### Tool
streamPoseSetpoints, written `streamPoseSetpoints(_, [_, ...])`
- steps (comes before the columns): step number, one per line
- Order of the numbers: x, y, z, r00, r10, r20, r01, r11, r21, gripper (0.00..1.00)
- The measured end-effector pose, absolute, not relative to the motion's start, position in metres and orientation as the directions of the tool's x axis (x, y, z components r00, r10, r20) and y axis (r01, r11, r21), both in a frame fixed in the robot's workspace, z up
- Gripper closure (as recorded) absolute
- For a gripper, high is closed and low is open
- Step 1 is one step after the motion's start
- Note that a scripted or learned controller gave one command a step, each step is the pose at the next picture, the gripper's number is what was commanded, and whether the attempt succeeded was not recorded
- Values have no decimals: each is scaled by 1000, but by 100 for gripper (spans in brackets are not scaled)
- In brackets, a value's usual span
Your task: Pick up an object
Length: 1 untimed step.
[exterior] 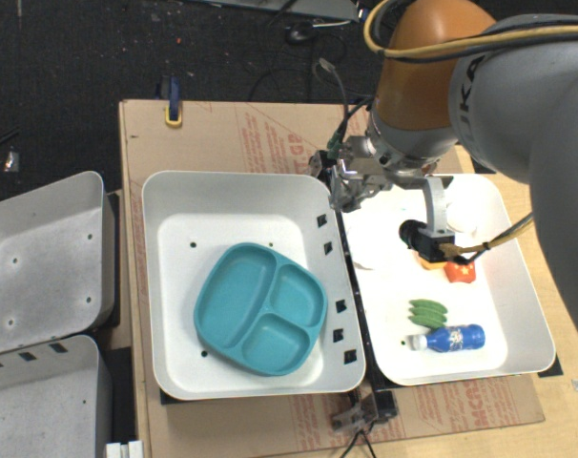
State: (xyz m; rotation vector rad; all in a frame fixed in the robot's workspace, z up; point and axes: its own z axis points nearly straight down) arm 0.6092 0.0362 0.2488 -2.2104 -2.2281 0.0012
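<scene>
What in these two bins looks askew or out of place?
The blue bottle lies on its side in the right bin; the teal plate sits turned at an angle to the left bin. Nothing looks spilled.

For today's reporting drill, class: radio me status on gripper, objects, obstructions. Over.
Gripper low at right white bin's upper-left corner. Green pod, blue plastic bottle, small red-orange piece in that bin; teal divided plate in left bin. Pod and bottle clear of arm.
</scene>
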Motion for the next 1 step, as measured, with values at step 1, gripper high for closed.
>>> streamPoseSetpoints(1, [595, 89, 229, -8, 1000, 1, 1000, 8, -3, 100])
